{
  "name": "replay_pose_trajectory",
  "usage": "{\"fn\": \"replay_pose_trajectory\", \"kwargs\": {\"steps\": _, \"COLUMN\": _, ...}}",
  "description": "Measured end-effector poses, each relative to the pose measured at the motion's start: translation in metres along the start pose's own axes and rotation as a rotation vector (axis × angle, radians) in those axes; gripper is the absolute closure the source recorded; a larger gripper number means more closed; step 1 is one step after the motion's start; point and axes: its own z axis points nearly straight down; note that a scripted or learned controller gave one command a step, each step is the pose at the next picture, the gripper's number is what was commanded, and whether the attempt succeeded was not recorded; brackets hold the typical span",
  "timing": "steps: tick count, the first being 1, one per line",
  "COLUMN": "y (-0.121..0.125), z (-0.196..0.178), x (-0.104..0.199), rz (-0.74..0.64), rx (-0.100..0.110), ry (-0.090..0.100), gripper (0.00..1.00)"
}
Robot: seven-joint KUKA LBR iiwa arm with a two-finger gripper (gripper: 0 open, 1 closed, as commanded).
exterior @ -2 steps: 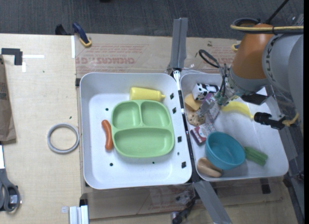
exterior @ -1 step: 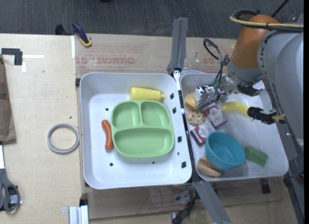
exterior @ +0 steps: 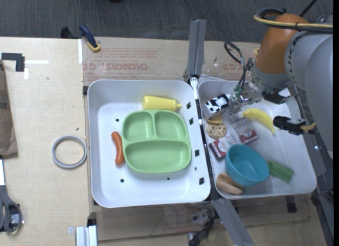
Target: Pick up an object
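1. Two white bins sit side by side on the table; the tool (exterior: 239, 99) hangs over the far part of the right bin (exterior: 302, 184), near a black-and-white toy (exterior: 217, 103) and the banana (exterior: 258, 117). I cannot tell how the tool is set — it is small and tangled in with cables from here.

2. Nothing looks lifted. The candidates all lie in the right bin: the banana just beside the tool, a cookie (exterior: 215, 130) and a red packet (exterior: 233, 136) nearer the middle, a blue bowl (exterior: 246, 165) toward the near side, with a green block (exterior: 280, 171) and a bun-like piece (exterior: 229, 185) either side of it.

3. To do this step well, I'd pick one target and stick with it — the banana seems the best bet, lying apart from the clutter with free space on its outer side.

4. Straddle it across its narrow width near the middle, not along the curve, and come straight down so it isn't nudged toward the packet.

5. The risk, as I see it, is clipping the toy or catching two things at once.

6. The left bin (exterior: 95, 133) holds a green divided plate (exterior: 157, 141), a yellow bottle (exterior: 159, 103) and an orange sausage (exterior: 118, 147), all well apart from the tool.
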Motion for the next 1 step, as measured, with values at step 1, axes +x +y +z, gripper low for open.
{"fn": "replay_pose_trajectory", "kwargs": {"steps": 1, "y": 0.0218, "z": -0.0915, "x": 0.0644, "rz": 0.056, "rx": -0.029, "ry": -0.013, "gripper": 1.00}}
